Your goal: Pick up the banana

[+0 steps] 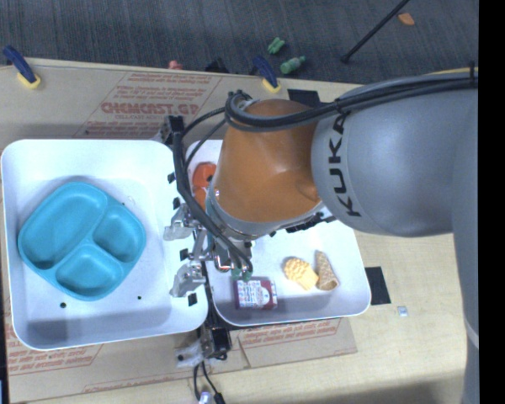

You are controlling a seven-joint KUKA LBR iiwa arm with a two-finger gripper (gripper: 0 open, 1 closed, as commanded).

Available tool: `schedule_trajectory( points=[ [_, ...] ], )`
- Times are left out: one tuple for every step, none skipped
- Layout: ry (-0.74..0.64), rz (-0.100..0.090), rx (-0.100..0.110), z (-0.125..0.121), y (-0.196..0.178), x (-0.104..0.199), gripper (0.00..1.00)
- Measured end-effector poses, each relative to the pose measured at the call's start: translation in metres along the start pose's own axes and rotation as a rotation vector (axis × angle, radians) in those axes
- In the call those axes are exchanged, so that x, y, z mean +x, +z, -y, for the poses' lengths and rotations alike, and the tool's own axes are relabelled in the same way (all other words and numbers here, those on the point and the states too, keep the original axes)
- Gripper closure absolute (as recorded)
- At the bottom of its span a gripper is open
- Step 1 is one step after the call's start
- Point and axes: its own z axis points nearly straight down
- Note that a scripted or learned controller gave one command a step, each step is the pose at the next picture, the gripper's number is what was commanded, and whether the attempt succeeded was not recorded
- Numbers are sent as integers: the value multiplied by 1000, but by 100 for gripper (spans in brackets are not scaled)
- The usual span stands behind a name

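My gripper (183, 253) hangs low over the divide between the two bins, at the left edge of the right bin (353, 297). Its two metal fingers (178, 224) stand apart, so it is open, and I see only white bin wall between them. The orange wrist band and grey arm cover most of the right bin. To the right of the gripper lie a yellow knobbly piece (297, 270) and a tan cone-shaped piece (326, 271). A small red-labelled bottle (254, 294) lies at the bin's front edge.
A blue sectioned tray (80, 238) sits in the left bin (34, 326). A red-orange object (204, 175) peeks out beside the arm at the back of the right bin. Cables run along the wrist. Clamps hold the bench's far edge.
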Motion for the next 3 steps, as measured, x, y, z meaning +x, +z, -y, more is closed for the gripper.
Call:
schedule_trajectory(
  points=[
    [-220,-3,0,-73,52,3,0],
    [-223,-2,1,-73,42,2,100],
    [-48,1,0,-27,25,-6,100]
  ],
)
